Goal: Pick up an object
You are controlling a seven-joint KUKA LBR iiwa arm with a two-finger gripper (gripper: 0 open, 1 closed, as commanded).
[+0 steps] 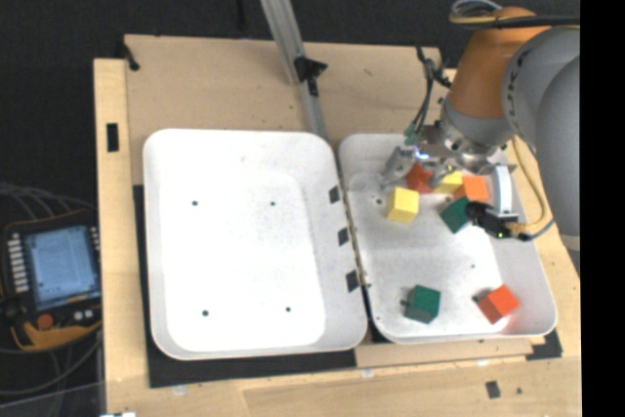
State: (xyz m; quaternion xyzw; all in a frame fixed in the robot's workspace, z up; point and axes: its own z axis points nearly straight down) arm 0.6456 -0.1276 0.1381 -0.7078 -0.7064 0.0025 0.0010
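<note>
Overhead, the grey-and-orange arm's two-finger gripper [422,158] hangs at twelve o'clock in the right-hand white bin [444,332], its state impossible to tell, beside six blocks: two yellow [401,204], two green [422,304], two orange [497,304].

A single fixed camera is looking down on the bench [244,78] from above at a slant, sitting far enough back that it is taking in both white bins whole along with dark floor around the bench. The end effector [430,166] is sitting right of centre in the upper half of the frame, with the arm [508,83] entering behind it from the right edge. The left bin [244,146] is lying to its left, and the right bin [527,308] is spreading below it.
</note>
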